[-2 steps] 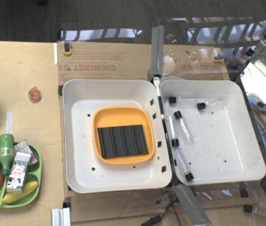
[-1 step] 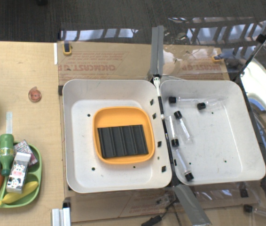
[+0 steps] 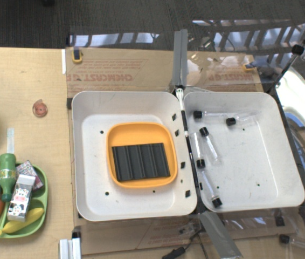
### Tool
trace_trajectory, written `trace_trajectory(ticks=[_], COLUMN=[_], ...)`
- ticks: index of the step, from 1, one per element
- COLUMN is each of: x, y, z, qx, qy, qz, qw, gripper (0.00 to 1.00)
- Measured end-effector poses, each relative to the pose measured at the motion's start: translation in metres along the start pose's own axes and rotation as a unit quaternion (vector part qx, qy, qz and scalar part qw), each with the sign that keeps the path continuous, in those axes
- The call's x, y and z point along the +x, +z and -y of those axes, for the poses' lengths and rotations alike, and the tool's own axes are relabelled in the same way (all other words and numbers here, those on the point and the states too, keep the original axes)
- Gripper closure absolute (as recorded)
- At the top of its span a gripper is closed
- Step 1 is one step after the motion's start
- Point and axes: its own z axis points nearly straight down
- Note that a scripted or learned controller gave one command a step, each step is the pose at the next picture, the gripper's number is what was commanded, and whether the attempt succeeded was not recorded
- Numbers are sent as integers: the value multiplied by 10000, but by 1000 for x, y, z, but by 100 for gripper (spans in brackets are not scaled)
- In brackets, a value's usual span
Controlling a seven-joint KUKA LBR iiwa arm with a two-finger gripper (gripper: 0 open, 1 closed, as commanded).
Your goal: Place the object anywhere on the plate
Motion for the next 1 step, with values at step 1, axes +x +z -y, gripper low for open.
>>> trace_trajectory(ticks=[1], x=[3], y=[-1], z=[3], qx=[-8], qy=[-1830], qz=[6], qw=[9831], gripper=[100])
